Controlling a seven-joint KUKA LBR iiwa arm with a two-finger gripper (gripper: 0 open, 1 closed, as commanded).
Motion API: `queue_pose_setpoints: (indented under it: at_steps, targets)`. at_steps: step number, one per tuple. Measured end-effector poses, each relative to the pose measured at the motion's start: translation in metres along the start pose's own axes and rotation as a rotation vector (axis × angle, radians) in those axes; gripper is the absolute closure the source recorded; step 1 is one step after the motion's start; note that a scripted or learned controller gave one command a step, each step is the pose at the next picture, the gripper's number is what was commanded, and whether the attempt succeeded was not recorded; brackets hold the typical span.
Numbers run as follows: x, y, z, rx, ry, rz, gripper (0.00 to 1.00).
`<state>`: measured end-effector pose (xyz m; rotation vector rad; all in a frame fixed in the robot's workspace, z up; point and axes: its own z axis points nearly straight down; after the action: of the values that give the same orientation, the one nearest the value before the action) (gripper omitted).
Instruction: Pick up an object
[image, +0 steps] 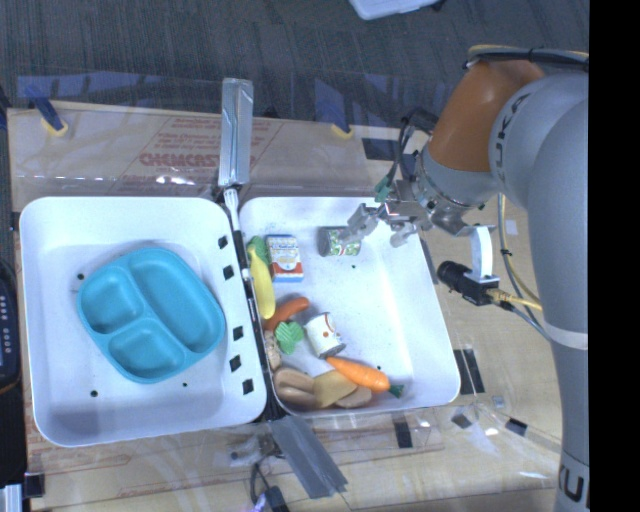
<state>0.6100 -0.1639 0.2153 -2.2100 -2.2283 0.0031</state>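
The gripper (362, 226) hangs over the right bin (425, 310), its jaws closed on a small grey-green can (341, 242) just right of the blue-and-white carton (285, 256). The can seems lifted off the bin floor, though the slant makes that uncertain. Raising it clear remains.

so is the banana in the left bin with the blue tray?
No, the banana lies in the right bin along its left wall, while the blue tray sits in the left bin.
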Motion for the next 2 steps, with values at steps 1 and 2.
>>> queue_pose_setpoints:
  at_steps: [1,2]
  targets:
    - [0.001,0.043,0.086,-0.017,-0.007,-0.070,0.00]
    - [0.006,0.056,0.102,-0.034,-0.019,-0.113,0.00]
